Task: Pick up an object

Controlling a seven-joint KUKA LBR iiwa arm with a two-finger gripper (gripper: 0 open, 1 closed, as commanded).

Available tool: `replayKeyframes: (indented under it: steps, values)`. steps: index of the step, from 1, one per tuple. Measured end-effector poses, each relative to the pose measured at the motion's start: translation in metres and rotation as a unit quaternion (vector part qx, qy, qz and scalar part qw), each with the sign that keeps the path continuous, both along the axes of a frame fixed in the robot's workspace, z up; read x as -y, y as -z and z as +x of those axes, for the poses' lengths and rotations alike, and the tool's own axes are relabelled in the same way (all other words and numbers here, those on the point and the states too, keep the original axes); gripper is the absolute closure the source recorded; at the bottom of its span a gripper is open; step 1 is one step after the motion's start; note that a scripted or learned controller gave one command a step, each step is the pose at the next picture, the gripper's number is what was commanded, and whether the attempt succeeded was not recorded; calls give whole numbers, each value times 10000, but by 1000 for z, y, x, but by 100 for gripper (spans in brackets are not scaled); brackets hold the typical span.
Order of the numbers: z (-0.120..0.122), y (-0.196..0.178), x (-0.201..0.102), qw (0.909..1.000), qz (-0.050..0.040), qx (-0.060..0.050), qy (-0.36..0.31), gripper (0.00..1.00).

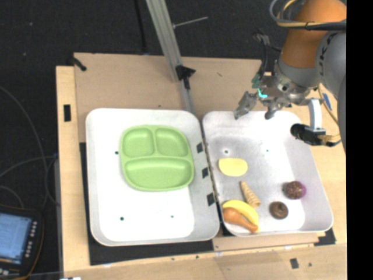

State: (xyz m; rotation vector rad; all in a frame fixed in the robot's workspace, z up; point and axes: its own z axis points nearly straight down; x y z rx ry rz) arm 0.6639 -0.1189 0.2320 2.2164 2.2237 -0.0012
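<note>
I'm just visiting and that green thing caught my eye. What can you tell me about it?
The green tray is a pale lime plate with rounded corners, split by raised ridges into three compartments: two small ones along the far side and one wide one along the near side. It looks like smooth moulded plastic. It lies flat, right way up and slightly turned, in the left bin, nearer that bin's far end. Nothing lies in it, and it touches just the bin floor.

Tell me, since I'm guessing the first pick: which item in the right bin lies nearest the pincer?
The flat yellow disc. It lies highest in the right bin, closest below the open pincer; the other items sit lower, toward the near edge.
</note>
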Motion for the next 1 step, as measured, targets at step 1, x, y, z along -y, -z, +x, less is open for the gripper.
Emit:
replayKeyframes:
  steps: [1]
  values:
    - [-3, 63, -1, 10000, 2, -28, 15, 0]
